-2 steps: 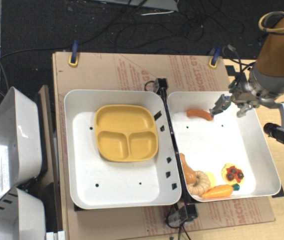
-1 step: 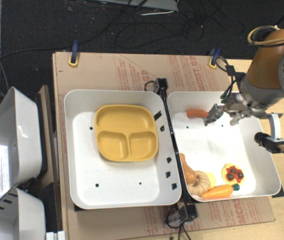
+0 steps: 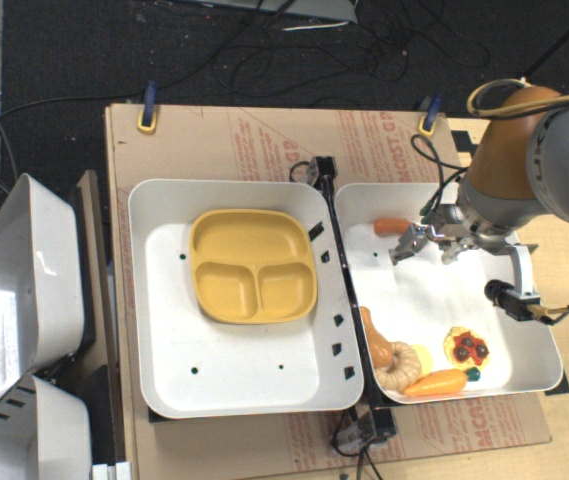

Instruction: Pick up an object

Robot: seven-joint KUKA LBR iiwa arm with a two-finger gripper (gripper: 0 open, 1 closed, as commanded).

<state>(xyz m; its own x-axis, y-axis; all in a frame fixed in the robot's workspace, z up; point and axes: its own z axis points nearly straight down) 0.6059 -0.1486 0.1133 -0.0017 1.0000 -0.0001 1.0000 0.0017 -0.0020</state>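
The hand (image 3: 426, 245) hangs with fingers apart, holding nothing, over the right white bin (image 3: 534, 373) (upper part), near a small orange sausage-shaped piece (image 3: 389, 227).

Glossy white plastic bins (image 3: 154, 298); matt yellow plastic tray (image 3: 254, 265)

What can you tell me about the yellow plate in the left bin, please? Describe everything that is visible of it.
The yellow plate is a rounded-square tray, apparently plastic, in a matte mustard yellow. Low ridges divide it into three compartments: one wide along the far side, two smaller along the near side. It lies flat, right side up, a little far of the middle of the left bin, on the bin's white floor. Nothing lies in it, and nothing else touches it.
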